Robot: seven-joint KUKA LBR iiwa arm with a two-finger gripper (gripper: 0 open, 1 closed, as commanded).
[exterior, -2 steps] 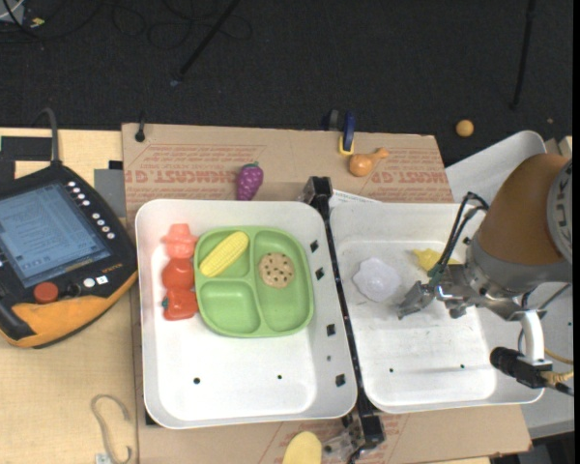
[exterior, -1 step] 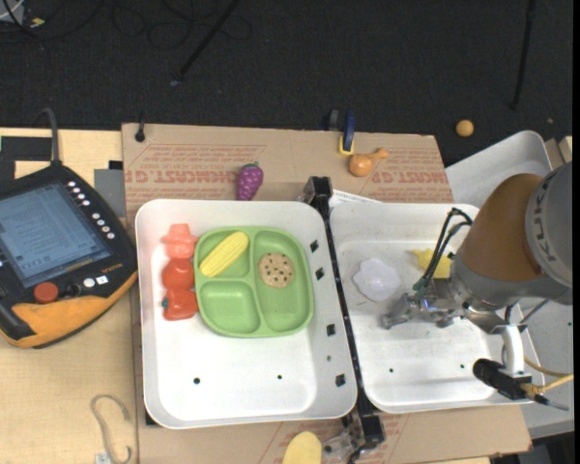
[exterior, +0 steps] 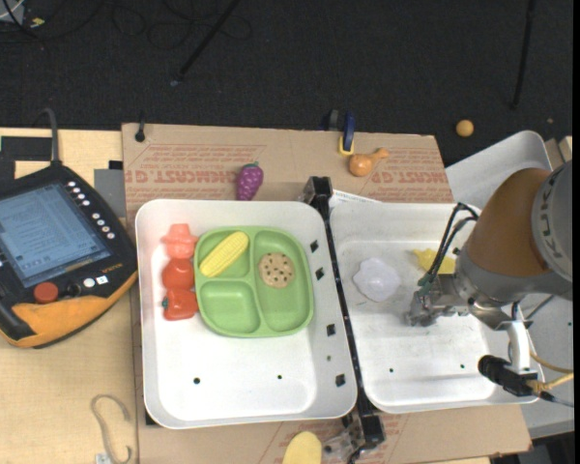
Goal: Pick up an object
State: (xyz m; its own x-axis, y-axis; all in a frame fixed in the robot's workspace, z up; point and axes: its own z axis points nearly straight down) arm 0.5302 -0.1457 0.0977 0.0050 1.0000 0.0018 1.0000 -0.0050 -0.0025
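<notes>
You see the gripper [exterior: 423,314] low in the right bin [exterior: 406,380], right of a clear object [exterior: 376,279]; its grip state cannot be determined.

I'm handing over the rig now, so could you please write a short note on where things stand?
Gripper: low in the right bin; finger state unclear, nothing seen held.
Right bin: clear plastic piece left of the gripper, yellow item behind it.
Left bin: green divided plate with toy corn and cookie; red toy beside it.
Done: no pick confirmed.
Left: grasp and lift one object.
</notes>
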